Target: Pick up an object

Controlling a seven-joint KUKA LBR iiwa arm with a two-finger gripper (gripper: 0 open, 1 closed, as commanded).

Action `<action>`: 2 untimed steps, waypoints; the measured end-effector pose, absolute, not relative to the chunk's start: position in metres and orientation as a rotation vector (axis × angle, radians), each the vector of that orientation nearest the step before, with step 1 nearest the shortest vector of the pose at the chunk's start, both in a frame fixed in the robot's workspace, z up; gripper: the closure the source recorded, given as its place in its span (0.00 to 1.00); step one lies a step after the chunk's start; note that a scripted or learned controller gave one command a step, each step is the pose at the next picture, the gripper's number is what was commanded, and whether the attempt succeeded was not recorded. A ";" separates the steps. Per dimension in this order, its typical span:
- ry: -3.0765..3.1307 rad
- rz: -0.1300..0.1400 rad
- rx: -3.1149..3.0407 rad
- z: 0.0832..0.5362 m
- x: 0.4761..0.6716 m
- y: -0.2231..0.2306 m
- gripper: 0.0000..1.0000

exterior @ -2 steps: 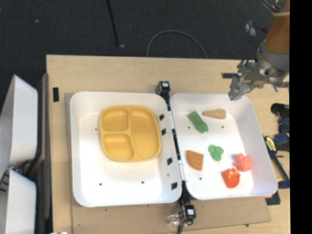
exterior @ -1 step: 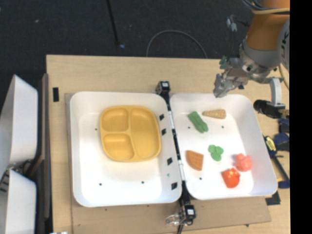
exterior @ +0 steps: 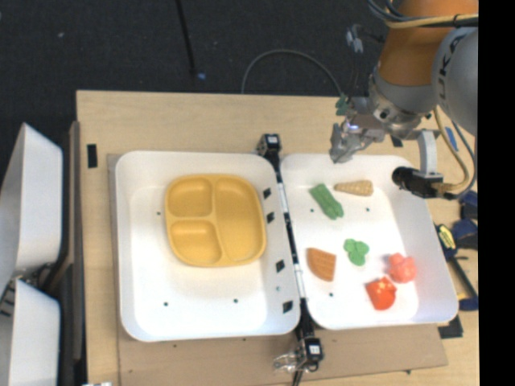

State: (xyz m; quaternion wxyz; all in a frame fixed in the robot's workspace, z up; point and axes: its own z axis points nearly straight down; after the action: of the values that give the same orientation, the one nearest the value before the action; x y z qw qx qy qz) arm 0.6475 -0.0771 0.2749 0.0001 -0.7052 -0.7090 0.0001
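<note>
A pale wooden bench (exterior: 96, 360) carries two white bins, the right bin (exterior: 418, 312) scattered with small toy foods. Nearest lies a red pepper (exterior: 381, 293); farther, a green pod (exterior: 327, 200) and tan cone (exterior: 354, 187), probably light, stiff, best pinched across the middle. Beyond hangs the gripper (exterior: 344, 149), nothing visibly between its fingers, its spread impossible to judge.

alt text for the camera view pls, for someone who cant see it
A grey arm's pincer hangs over the right bin's far edge, near a tan cone and green stick. The left bin holds a yellow divided plate.
</note>
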 end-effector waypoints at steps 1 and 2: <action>-2.226 0.002 -2.217 0.257 0.653 -0.034 1.00; -2.230 -0.003 -2.214 0.261 0.661 0.021 1.00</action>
State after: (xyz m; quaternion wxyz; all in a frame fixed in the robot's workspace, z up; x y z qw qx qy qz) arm 0.6610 0.0208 0.2609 -0.0006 -0.7045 -0.7097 -0.0011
